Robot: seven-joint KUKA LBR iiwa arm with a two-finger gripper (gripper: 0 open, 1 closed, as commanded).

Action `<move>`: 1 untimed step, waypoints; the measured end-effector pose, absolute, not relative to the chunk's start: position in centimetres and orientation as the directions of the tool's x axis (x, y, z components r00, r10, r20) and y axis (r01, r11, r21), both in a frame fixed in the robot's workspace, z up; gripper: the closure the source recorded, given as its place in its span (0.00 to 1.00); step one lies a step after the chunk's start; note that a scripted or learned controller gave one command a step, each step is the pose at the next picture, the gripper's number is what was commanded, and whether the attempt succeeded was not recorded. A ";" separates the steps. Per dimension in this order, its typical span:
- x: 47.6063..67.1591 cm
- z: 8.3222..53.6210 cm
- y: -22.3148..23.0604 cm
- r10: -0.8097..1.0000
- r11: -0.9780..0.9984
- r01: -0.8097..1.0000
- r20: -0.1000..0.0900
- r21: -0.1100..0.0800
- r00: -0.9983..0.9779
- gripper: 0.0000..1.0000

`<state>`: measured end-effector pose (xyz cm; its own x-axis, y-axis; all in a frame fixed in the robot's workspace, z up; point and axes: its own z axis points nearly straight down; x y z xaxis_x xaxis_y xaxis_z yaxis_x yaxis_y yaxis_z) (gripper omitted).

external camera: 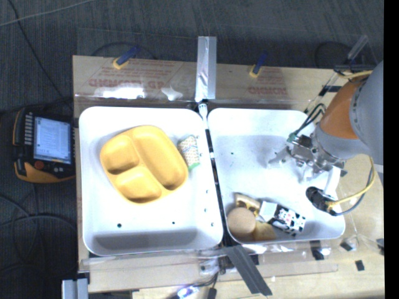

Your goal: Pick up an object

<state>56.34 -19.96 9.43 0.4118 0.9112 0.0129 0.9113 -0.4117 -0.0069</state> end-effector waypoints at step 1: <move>52.6 9.5 -19.7 0.855 -0.519 0.854 0.017 0.019 0.519 0.00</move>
<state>52.62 -19.73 9.48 0.5189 0.8547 0.0171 0.8545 -0.5191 0.0189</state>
